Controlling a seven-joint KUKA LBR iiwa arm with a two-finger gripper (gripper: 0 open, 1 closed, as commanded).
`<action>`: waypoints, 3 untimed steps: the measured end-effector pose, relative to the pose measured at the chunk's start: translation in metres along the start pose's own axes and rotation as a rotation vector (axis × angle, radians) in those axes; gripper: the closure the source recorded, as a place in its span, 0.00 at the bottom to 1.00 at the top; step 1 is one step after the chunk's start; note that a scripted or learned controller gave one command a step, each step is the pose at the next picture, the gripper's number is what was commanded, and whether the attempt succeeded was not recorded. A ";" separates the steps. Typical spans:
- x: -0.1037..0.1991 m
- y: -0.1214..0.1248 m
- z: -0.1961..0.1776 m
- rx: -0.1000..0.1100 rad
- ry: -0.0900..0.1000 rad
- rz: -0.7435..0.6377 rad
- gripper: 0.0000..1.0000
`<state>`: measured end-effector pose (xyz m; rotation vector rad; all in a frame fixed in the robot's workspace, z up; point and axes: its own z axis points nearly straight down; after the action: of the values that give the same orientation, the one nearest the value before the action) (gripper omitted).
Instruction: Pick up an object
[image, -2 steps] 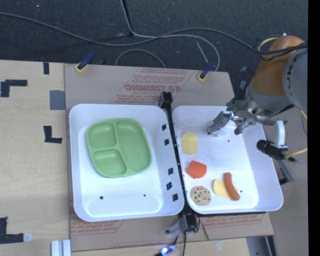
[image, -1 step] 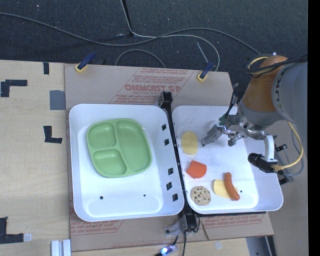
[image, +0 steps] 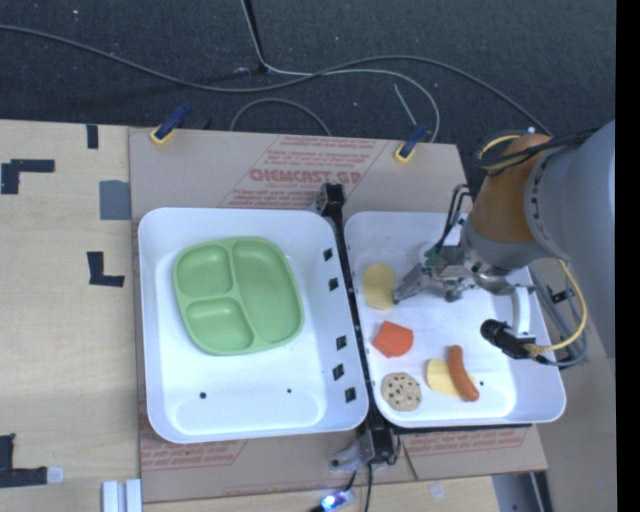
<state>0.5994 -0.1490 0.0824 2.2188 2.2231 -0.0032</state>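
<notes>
The right bin (image: 500, 405) holds several toy foods. A pale yellow piece (image: 378, 286) lies near its left wall. Below that sit an orange-red wedge (image: 393, 339) and a round cookie (image: 401, 391). A red sausage (image: 461, 373) rests partly across a small yellow slice (image: 436, 375). My gripper (image: 404, 291) is low in this bin, its tip just right of the pale yellow piece and very close to it. Whether it touches the piece is unclear.
A green divided plate (image: 238, 296) lies in the left bin (image: 160, 380). A black divider with clips (image: 345, 300) runs between the bins. The grey arm with its orange band (image: 505, 205) and cables hangs over the right bin's far right side.
</notes>
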 end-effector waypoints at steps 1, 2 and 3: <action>0.000 0.001 -0.014 -0.004 -0.001 0.000 1.00; -0.008 -0.002 -0.061 -0.003 0.001 0.001 1.00; -0.007 -0.002 -0.103 -0.004 0.001 0.001 1.00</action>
<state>0.5976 -0.1557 0.1853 2.2179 2.2211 0.0024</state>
